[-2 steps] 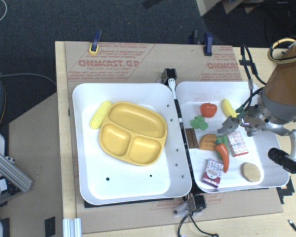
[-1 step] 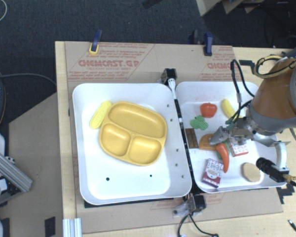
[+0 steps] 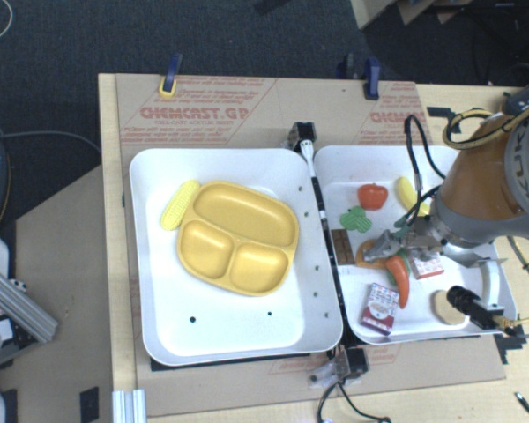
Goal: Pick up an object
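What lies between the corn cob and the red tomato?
In the camera view, the yellow divided plate and the bins' adjoining rims lie between the corn cob and the red tomato.

Grey arm (image 3: 520, 183), orange band, black cables
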Action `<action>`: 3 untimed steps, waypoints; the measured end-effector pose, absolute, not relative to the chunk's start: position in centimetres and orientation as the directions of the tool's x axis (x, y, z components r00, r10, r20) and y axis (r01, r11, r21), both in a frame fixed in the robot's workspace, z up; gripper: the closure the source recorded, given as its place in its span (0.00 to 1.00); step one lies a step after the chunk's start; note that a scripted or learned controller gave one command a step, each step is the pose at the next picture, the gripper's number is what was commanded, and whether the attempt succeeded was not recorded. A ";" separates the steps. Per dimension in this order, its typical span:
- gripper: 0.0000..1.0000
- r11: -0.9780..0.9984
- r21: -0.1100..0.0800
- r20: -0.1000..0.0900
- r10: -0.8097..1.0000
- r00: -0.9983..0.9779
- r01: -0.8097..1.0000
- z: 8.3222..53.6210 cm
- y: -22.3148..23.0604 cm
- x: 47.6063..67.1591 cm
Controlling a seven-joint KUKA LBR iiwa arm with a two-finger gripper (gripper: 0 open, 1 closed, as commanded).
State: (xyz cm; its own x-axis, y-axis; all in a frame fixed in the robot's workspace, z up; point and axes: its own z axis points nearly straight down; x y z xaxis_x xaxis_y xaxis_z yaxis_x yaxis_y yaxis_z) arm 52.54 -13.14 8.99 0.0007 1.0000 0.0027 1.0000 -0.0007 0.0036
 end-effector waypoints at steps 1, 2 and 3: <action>1.00 -0.002 0.018 -0.003 1.000 0.002 1.000 10.4 -13.3 52.9; 1.00 0.001 0.005 -0.002 1.000 -0.001 1.000 16.5 -13.6 53.5; 1.00 0.001 0.006 -0.002 1.000 -0.001 1.000 20.8 -14.1 53.4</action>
State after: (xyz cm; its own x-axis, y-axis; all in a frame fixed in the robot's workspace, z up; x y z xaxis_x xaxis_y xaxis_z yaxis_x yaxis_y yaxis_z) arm 53.45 -14.07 20.84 -0.0007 1.0000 -0.0023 1.0000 0.0007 0.0059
